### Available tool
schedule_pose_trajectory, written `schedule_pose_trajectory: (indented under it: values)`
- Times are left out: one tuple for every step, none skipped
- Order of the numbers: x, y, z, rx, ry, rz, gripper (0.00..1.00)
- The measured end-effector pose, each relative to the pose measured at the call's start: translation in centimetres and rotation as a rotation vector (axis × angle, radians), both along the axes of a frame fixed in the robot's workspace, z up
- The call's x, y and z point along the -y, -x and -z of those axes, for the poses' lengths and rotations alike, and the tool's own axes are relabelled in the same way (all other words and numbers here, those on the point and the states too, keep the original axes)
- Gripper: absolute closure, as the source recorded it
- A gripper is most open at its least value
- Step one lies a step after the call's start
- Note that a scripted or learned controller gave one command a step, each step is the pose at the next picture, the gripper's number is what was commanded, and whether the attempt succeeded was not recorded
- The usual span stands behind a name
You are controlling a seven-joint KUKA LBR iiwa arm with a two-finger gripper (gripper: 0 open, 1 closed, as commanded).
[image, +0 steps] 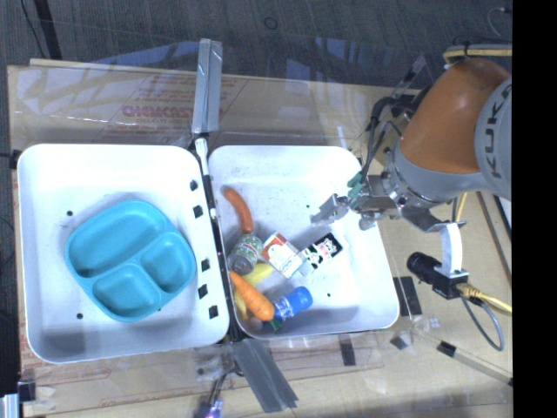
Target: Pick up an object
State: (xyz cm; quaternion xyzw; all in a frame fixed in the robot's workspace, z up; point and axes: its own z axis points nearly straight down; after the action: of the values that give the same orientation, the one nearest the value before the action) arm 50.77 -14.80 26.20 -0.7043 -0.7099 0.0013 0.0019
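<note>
Below me the desk [104, 94] has a pale wooden top, and a clear sheet with faded red print covers its far part. Two shallow white bins sit directly on it, side by side and touching along the middle. The left bin [52, 168] is toward the left edge of the desk, and the right bin [296, 159] is near my side. A grey metal bar [207, 85] lies on the desk behind the place where the bins meet. Another grey piece [265, 381] lies at the front, below this same place. Some small black blocks [406, 294] and strips of tape are on the desk right of the right bin.
</note>
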Motion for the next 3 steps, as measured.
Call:
schedule_pose_trajectory:
  values:
    - [3.9,-2.9,13.8,0.013,0.006,0.026,0.0]
    - [5.8,-1.7,16.8,0.004,0.0,-0.101,0.0]
    - [5.9,-1.7,15.8,0.004,0.0,-0.106,1.0]
